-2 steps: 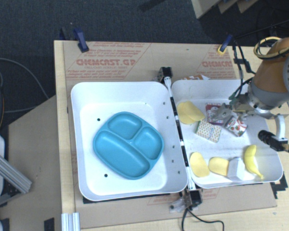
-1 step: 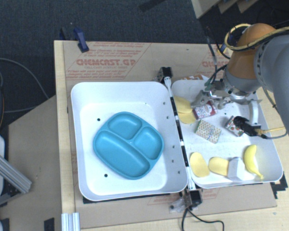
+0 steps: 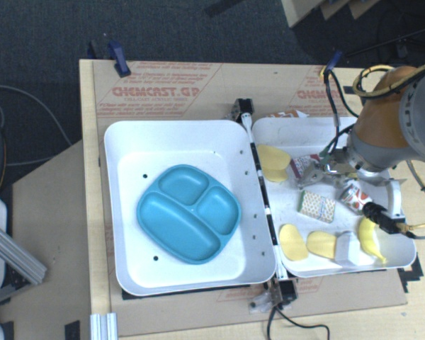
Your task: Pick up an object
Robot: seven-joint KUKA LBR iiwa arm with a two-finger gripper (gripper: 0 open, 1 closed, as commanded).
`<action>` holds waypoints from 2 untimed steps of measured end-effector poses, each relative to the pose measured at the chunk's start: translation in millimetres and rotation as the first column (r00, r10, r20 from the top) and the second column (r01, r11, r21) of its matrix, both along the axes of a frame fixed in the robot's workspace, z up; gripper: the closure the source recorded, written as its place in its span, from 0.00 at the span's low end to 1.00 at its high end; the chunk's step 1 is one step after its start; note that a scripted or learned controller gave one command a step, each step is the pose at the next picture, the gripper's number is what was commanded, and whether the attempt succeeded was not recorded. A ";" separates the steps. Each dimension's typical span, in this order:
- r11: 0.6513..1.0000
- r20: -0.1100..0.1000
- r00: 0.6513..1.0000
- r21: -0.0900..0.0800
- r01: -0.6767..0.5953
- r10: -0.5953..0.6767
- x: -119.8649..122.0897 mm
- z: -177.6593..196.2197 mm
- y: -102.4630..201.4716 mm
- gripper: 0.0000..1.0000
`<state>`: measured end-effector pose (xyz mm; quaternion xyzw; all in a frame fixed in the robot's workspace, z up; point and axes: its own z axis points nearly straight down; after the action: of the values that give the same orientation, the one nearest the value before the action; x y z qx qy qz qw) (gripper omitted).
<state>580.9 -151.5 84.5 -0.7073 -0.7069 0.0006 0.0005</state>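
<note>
Arm: reaches in from the right, gripper point(image 3: 319, 167) low in the right bin point(image 3: 297, 127); I cannot tell its grip.
Nearest object: patterned packet point(image 3: 318, 206), just nearer than the gripper.
Also close: yellow piece point(image 3: 273, 162), to its left.

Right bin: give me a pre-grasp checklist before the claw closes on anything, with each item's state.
1. Claw over the right bin: ok.
2. Finger opening: cannot tell.
3. Object between the fingers: cannot tell; the arm hides that spot.
4. Candidates in reach: ok; patterned packet and red-and-white item lie nearby.
5. Yellow pieces along the near wall, apart from the claw: ok.
6. Blue divided plate sits alone in the left bin, out of the way: ok.
</note>
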 end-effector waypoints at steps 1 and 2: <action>1.000 0.004 1.000 -0.001 -0.002 0.002 77.1 30.0 7.0 0.00; 1.000 0.016 1.000 -0.006 -0.001 0.001 41.1 5.8 24.7 0.00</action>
<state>621.9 -126.8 90.3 -0.7068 -0.7073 -0.0030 -0.0072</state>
